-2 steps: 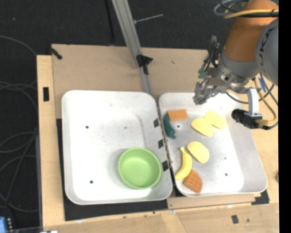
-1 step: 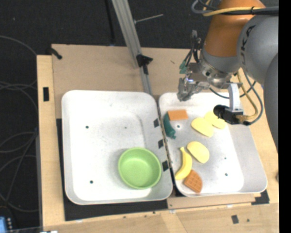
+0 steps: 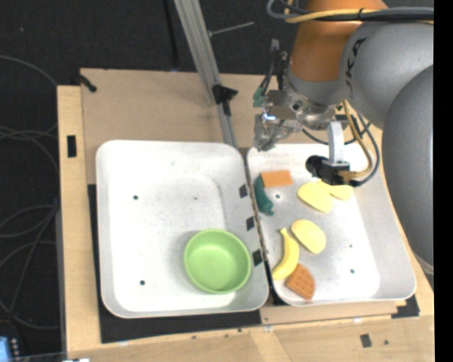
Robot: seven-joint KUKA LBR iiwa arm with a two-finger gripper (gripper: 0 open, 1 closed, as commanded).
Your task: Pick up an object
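Nothing picked up yet, and the whole lift looks left to do

The orange block (image 3: 276, 178), flat with matte faces, lies in the right bin (image 3: 377, 274) just below the gripper (image 3: 266, 140), which hangs over the bin's far left corner; whether its fingers are released or clenched I cannot tell. Below the block lie a teal piece (image 3: 265, 200), pale yellow rounded slices (image 3: 315, 197), a curved banana (image 3: 288, 255) and a ridged waffle (image 3: 301, 282); left of it, a smooth green bowl (image 3: 217, 260)

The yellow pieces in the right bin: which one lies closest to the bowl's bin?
The banana, curved along the right bin's left wall, above the waffle. The pale yellow pieces and the small one lie farther right.
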